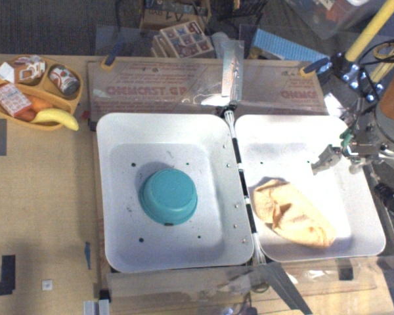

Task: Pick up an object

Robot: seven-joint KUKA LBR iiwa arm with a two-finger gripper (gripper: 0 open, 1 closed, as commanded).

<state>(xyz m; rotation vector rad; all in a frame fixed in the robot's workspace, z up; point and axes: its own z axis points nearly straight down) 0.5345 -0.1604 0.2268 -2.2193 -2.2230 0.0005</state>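
We see the arm [387,110] reaching in from the right, its wrist hanging over the far right part of the right bin [295,126]. The gripper [328,157] points leftward and slightly down, poised above the bin's bare white floor — whether it is open or closed we cannot tell from this angle, and we see nothing held in it. Nearer to us in the same bin lies a crumpled tan cloth [292,213], spread from the bin's left wall toward its near right corner, well apart from the gripper. In the left bin [118,143] a teal bowl [169,195] sits upside down near the middle. Off to the far left on the bench, a yellow tray [0,100] holds a banana [56,117] and some small packaged items.
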